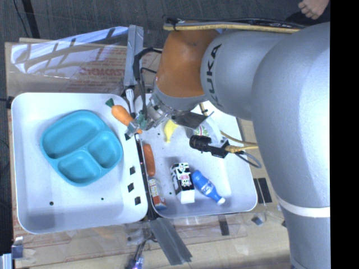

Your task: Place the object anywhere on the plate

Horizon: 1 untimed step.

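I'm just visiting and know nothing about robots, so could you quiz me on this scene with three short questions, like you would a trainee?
1. True or false: the blue plate has three compartments.
2. Which bin holds the blue bottle: (a) the plate's bin, (b) the other bin?
3. What orange toy lies nearest the gripper?

Key
1. True.
2. (b), beside the cow-patterned carton.
3. The carrot, at the divide between the bins.
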### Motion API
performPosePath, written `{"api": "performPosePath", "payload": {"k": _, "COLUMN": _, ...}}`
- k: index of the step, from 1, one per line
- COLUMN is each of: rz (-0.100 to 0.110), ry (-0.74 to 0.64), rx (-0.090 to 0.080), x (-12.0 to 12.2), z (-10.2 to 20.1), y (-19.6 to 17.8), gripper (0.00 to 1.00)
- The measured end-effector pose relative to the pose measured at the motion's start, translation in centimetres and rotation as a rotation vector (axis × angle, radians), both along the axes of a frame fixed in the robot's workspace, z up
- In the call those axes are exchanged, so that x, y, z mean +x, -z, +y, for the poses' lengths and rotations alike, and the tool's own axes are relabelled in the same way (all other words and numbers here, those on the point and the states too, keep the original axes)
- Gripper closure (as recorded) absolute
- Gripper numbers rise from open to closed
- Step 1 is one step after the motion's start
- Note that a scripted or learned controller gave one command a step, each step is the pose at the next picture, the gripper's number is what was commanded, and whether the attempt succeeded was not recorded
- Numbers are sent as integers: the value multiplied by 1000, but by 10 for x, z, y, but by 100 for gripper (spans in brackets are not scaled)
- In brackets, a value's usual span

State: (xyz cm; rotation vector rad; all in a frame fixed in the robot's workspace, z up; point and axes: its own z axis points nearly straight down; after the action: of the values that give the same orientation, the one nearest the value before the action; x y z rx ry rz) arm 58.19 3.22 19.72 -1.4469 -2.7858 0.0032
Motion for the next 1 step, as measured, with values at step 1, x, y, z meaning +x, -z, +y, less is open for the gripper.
{"api": "performPosePath", "payload": {"k": 1, "rz": 2, "ry": -9, "rx": -1, "x": -29, "z": 59, "y": 6, "gripper": 100}}
